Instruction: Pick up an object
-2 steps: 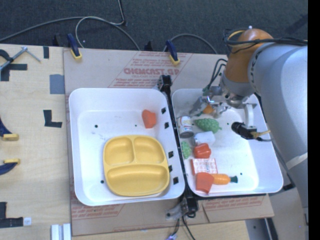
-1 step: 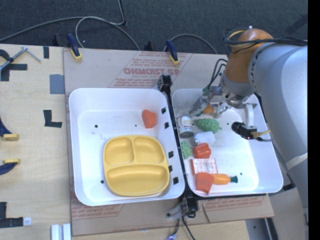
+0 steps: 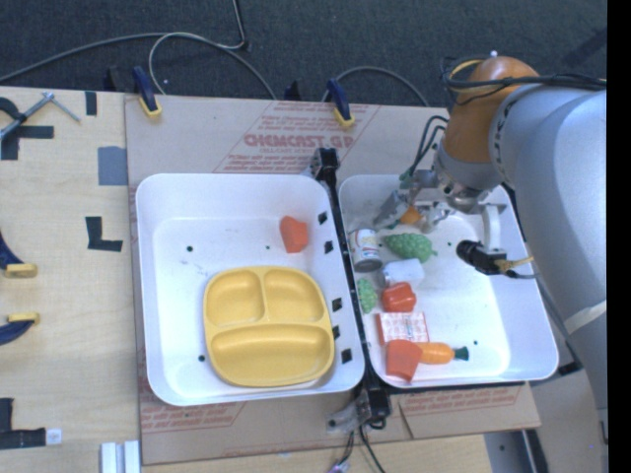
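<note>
Pincer (image 3: pixel 416 208) fingers blurred among clutter; arm (image 3: pixel 562 195) cropped rightward.

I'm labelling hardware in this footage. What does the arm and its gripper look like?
The arm is a thick, rounded grey body with an orange band above the wrist. Thin dark cables loop around the orange section. The gripper below it is a small cluster of metal and dark parts, and a black fitting juts out beside it.

A small orange block (image 3: pixel 294 234) lies alone in the left bin (image 3: pixel 158 264), above a yellow divided plate (image 3: pixel 268 325). In the right bin (image 3: pixel 513 343) lie a green knobbly toy (image 3: pixel 408 246), a red block (image 3: pixel 398 298), a carrot (image 3: pixel 435 354) and an orange cup (image 3: pixel 401 359), clustered toward its left side.
</note>
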Controlling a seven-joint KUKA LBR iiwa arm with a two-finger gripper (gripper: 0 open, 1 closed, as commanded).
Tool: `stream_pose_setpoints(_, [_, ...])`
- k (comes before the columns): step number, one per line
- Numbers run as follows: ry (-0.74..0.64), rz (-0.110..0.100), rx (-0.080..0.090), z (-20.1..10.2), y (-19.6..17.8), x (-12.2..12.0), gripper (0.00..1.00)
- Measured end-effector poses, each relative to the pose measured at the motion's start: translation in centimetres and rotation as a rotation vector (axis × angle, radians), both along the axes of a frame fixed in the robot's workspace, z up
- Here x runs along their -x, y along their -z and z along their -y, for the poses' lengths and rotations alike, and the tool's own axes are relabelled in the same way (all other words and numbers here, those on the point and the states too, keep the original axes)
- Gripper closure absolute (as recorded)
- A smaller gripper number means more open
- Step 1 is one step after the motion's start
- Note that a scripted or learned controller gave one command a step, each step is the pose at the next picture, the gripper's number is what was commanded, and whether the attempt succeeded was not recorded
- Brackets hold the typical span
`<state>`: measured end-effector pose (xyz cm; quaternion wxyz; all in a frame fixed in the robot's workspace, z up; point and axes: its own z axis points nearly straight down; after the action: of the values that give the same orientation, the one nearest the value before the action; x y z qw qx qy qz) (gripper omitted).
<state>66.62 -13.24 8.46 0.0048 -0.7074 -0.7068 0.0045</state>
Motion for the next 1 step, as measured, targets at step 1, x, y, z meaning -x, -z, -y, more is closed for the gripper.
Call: stream_pose_setpoints(1, [0.000,0.000,0.000,0.00,0.00,0.00,0.00])
